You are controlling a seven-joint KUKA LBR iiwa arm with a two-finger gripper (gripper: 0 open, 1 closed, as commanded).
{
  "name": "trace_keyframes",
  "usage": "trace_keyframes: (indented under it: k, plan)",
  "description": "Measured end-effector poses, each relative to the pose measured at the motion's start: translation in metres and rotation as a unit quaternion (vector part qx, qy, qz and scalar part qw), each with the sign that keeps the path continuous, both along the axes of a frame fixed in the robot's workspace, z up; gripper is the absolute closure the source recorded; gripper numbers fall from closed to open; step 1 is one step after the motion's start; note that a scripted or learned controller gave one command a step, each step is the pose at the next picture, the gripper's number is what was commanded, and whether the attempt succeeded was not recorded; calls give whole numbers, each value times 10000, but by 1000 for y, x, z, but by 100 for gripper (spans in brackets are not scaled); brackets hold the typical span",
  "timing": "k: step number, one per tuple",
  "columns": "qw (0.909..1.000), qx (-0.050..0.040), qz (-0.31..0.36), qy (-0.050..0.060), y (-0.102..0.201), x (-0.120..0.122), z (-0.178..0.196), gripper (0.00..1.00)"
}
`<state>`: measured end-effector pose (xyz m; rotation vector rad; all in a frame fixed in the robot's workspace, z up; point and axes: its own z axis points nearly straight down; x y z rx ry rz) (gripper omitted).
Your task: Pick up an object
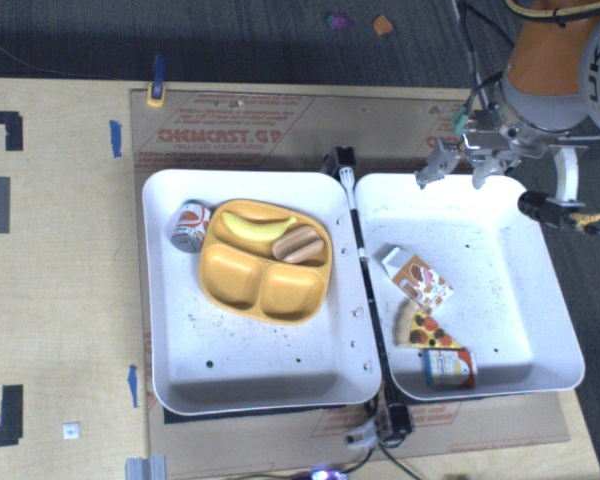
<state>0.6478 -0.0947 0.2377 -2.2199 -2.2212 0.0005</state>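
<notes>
Above the right white bin's (555,298) far edge we see the two-finger gripper (458,169) spread apart, holding nothing; the small orange-and-white carton (417,278) lies well below it, mid-bin.

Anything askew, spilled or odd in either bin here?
Nothing spilled or damaged. The soda can lies tipped on its side against the yellow divided plate in the left bin. The small can in the right bin also lies on its side.

The end effector (458,169) hovers with fingers spread above the right bin's (555,298) far rim, holding nothing.
</notes>
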Motion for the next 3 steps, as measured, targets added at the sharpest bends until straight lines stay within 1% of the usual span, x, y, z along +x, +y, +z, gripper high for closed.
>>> trace_keyframes:
  k: [1, 2, 3]
  plan:
    - [10000, -4, -6, -4, -11, -42, -139, 0]
    - [10000, -19, -1, -72, -25, -104, -148, 0]
    - [9999, -55, -18, -103, -29, -103, -137, 100]
